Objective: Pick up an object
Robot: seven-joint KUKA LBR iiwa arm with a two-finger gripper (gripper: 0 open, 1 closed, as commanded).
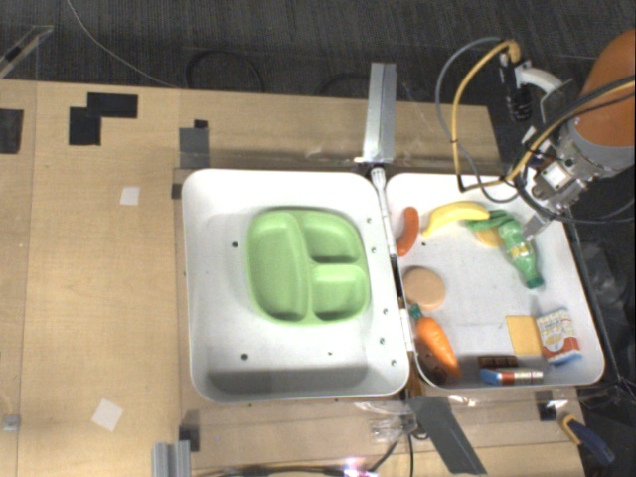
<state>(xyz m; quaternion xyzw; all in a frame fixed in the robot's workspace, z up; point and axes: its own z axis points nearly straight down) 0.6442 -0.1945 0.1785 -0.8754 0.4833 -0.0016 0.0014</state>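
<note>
A grey robot arm reaches in from the right, its pincer point(545, 207) hovering at the upper right edge of the right bin point(586, 296) on the table point(89, 296), just beside a green bottle point(519, 246); whether the pincer is apart or together cannot be told. The approach stage appears to be in hand, with nothing yet lifted. The bottle lies flat, its long axis running from upper left to lower right, so the next move likely calls for descending and closing across that axis.
</note>
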